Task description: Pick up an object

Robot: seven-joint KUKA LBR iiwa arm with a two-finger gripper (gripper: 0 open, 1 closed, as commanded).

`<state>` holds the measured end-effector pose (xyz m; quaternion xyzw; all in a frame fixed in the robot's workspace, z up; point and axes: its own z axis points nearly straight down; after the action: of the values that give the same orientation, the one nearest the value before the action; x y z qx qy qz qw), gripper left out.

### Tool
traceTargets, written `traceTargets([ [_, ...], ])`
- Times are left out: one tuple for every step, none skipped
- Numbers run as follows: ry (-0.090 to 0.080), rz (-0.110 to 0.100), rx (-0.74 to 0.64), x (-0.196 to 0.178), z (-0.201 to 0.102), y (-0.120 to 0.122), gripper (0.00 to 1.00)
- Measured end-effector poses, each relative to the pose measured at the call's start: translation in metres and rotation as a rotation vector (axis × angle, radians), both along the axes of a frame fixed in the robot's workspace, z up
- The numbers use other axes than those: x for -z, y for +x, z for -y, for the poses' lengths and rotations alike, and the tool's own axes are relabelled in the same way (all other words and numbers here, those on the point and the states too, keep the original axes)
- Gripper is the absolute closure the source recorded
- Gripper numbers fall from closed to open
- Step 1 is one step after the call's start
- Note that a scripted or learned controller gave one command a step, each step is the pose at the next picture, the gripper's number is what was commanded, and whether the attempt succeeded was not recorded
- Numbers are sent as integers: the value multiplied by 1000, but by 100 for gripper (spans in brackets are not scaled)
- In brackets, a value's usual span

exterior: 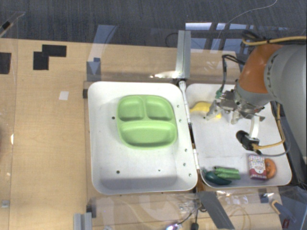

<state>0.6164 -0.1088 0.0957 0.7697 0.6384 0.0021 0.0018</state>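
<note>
The arm is reaching in from the right over the right bin (201, 143), its gripper (229, 110) hanging low near that bin's upper part, just beside the yellow banana (200, 108) — a placement that suggests the banana is the object being lined up for the pick. How wide the tool is standing cannot be told from this slanted angle, since the wrist is covering much of it, and nothing is visibly caught in it; the banana is lying on the bin floor against the wall nearest the divider, which is probably making a clean approach awkward. The rest of the right bin's contents are sitting along its lower edge, well apart from the tool: a dark green item (221, 175) at the lower left corner, a small red-and-white carton (257, 167) and, touching it, an orange round thing (271, 166). The left bin (103, 143) is holding a light green divided tray (146, 120) lying flat near its middle — its three compartments are bare
</note>
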Motion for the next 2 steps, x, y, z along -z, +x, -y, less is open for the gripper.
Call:
traceTargets([
  [0,-52,91,6,-13,44,0],
  [18,-66,213,6,-9,44,0],
])
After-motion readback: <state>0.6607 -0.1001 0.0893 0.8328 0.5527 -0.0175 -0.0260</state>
